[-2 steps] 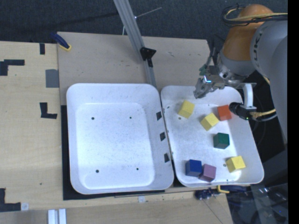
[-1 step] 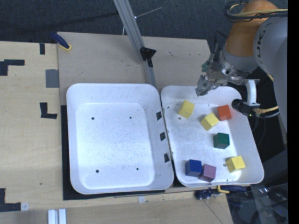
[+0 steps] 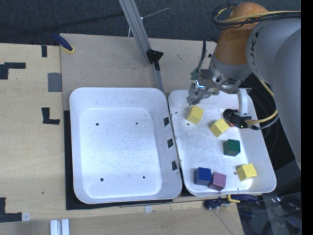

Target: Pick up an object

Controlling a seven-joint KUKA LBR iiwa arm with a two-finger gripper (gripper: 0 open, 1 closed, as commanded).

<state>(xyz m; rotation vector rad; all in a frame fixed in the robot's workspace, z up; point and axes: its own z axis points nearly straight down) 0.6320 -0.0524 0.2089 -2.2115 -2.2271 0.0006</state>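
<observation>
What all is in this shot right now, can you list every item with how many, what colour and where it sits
yellow blocks: 3, yellow, right bin; one near the far left corner, one mid-bin, one near the front right corner
green block: 1, dark green, right bin, centre-right
blue block: 1, blue, right bin, front
purple block: 1, purple, right bin, touching the blue block's right side
left bin: 1, white, left half of the bench
right bin: 1, white, beside the left bin
metal bar: 1, grey, slanting above the bins
arm: 1, grey with orange band, reaching in from the right
claw: 1, dark metal, over the right bin's far left corner
</observation>
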